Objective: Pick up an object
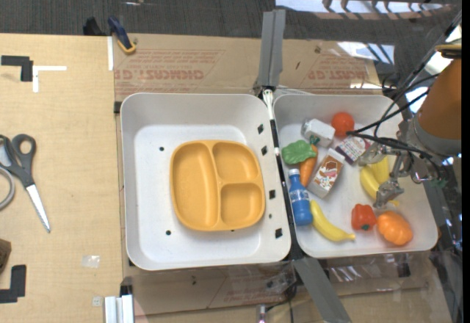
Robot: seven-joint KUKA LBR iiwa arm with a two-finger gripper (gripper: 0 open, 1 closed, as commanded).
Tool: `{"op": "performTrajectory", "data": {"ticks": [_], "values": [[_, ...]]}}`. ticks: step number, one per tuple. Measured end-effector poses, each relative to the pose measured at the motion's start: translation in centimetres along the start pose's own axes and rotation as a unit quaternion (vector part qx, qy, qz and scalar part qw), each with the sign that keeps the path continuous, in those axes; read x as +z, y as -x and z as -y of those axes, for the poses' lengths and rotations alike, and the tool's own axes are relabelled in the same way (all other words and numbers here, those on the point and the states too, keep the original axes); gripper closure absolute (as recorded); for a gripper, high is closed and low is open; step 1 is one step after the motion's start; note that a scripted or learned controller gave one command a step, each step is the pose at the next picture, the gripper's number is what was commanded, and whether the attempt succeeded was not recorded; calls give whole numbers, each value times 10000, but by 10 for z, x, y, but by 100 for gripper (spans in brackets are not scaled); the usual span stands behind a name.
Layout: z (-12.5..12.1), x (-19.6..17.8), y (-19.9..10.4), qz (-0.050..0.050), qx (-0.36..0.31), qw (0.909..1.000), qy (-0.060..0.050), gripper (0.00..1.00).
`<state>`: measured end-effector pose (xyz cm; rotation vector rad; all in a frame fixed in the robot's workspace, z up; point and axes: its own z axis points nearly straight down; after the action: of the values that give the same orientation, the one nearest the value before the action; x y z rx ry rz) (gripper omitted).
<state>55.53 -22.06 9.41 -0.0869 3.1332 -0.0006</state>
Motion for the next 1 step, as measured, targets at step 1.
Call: {"op": "performTrajectory", "data": {"ticks": [1], "values": [[0,-12,3,41,5,10000,-6,100]]}}
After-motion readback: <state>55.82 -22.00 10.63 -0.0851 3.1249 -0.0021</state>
